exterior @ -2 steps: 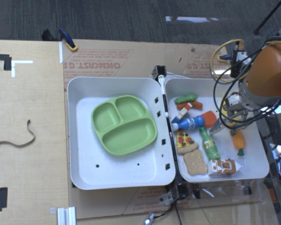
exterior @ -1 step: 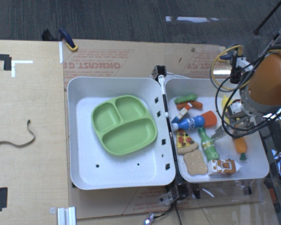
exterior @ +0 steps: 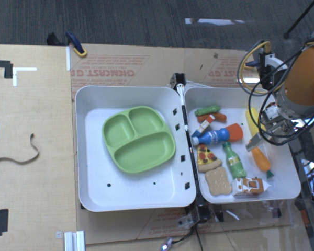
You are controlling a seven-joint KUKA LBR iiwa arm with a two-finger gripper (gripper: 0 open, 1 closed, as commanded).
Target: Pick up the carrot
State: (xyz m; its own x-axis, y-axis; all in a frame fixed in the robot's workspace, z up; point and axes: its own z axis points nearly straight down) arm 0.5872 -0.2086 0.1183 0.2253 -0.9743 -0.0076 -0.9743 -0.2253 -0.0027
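Carrot (exterior: 260, 159) near right bin's (exterior: 290, 187) right wall, pincer (exterior: 255, 140) just above it, grip state unclear.

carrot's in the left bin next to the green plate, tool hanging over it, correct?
Not quite. In the camera view the carrot lies in the right bin, near its right side, not in the left bin with the green plate. The tool does hang just above and left of the carrot.
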